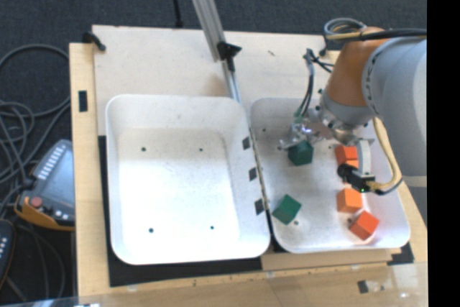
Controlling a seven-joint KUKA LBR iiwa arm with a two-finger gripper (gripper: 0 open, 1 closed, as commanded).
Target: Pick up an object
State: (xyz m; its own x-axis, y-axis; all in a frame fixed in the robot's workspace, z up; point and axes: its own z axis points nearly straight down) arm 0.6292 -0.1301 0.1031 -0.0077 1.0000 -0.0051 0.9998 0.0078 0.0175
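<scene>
My gripper (300,139) hangs over the upper middle of the right bin (316,237), under the grey arm with its orange band. A dark green cube (301,154) sits right at the gripper's tip; whether it is gripped or just lying beneath it is hidden. A second green cube (287,209) lies near the bin's left wall, lower down. Three orange cubes lie along the right side: one (346,154) beside the wrist, one (350,200) below it, one (364,225) near the front corner.
The left bin (122,154) stands beside the right one, a raised rim between them. A slanted metal post (205,3) rises behind the bins. Cables and a pendant (47,183) lie off the bench at left.
</scene>
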